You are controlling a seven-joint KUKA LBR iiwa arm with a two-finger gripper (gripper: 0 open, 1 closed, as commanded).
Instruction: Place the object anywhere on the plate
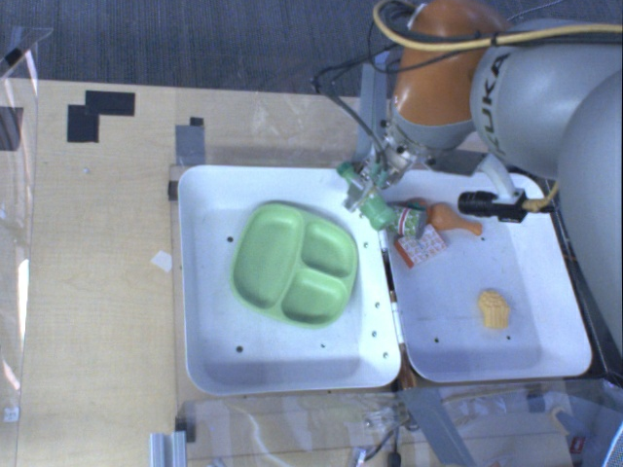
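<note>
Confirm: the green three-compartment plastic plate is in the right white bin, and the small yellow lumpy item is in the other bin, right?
Not quite. The camera view shows the green three-compartment plastic plate in the left white bin; the small yellow lumpy item lies in the right white bin.

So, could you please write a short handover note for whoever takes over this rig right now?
Hand: hanging over the seam between the two bins, near their far edge; whether it grips anything cannot be told.
Green plate: in the left bin, three compartments, nothing on it.
Right bin: a red-and-white packet and an orange drumstick-shaped toy lie just beside the hand; a small yellow piece lies apart, nearer the front.
Done: nothing placed yet.
Left: secure one object and set it on the plate.
</note>
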